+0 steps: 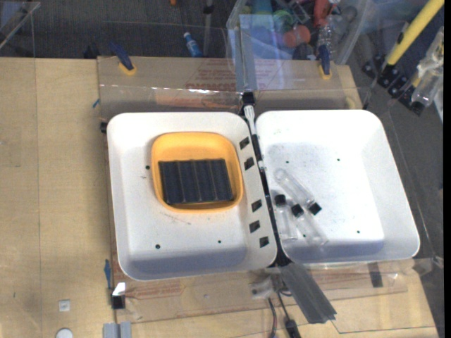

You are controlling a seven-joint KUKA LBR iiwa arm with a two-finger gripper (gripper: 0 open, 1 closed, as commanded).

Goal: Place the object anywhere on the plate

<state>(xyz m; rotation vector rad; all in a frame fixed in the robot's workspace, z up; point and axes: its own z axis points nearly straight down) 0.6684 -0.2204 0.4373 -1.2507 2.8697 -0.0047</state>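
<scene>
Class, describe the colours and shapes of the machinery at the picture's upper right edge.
A slanted yellow bar sits above black fittings and a pale grey-white piece. It is too cropped to tell whether any of this is the arm.

At the far right edge you see just a sliver of the arm [431,74]: pale grey-white casing, black fittings beside it, a yellow-orange bar slanting above.

The clear object [299,201] at 9 o'clock in my right bin [366,129] is too transparent to identify; its outline blurs into the white floor. The storage box [296,27] at 12 o'clock is cut off by the top edge.
</scene>
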